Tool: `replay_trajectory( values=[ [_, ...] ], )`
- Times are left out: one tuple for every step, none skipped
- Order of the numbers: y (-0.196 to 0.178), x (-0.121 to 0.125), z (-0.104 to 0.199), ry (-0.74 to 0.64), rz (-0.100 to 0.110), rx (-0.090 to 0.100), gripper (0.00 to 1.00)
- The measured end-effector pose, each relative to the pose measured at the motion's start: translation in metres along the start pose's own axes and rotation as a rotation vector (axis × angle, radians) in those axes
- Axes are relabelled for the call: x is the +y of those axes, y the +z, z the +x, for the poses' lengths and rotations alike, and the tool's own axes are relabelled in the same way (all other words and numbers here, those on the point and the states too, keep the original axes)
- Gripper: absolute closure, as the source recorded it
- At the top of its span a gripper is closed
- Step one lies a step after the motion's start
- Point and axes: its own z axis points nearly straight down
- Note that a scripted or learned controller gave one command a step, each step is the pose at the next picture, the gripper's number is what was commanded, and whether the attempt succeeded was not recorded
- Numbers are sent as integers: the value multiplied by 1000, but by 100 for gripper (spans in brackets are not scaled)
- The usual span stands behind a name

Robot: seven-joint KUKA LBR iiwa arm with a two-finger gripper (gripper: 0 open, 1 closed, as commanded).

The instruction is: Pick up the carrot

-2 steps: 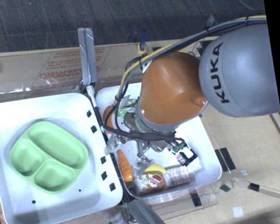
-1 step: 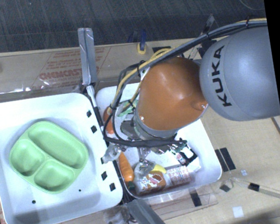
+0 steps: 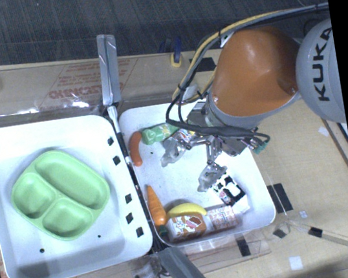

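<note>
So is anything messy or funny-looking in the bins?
A little. All the food sits piled in the right bin: the carrot, a banana and a bottle lying on its side crowd its near-left corner. The green divided plate in the left bin sits askew. Nothing looks spilled or broken.

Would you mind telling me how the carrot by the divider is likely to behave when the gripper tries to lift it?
The carrot looks stiff and smooth, probably plastic, so it should stay straight but may slip. Its rounded, tapered shape suggests it could roll if nudged. It lies against the right bin's wall, which may crowd the gripper.
</note>
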Motion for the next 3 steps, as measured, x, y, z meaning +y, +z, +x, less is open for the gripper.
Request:
replay_trajectory(
  values=[
    [54,45,-10,-258,-5,3,0],
    [54,135,-78,-579,-3,-1,0],
    [155,168,-73,-599,-6,1,0]
  ],
)
